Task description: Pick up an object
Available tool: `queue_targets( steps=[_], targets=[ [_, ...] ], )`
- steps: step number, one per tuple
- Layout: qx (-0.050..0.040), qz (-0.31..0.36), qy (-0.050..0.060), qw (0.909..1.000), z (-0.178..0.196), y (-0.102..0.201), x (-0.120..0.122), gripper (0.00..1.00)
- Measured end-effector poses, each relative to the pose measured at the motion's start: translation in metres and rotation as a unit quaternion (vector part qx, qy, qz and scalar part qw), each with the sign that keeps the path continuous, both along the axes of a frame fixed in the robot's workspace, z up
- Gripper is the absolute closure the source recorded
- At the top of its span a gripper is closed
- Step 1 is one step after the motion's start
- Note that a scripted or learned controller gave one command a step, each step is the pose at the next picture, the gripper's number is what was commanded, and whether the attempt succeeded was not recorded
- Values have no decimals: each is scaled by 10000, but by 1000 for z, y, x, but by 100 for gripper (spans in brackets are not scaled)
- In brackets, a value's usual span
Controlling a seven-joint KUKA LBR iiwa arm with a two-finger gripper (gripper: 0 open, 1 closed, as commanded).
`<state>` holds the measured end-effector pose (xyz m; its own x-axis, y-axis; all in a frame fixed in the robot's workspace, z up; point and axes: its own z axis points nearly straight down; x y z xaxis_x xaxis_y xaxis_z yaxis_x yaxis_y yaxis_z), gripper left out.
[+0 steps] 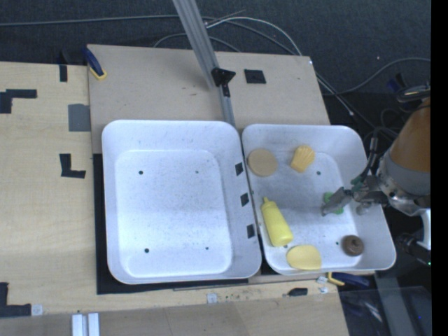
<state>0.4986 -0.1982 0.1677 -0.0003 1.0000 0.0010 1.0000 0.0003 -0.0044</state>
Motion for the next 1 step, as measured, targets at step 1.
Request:
queue_targets(
  steps=[1],
  targets=[
    [0, -2, 0, 10000, -56, -9, -1, 0]
  ],
)
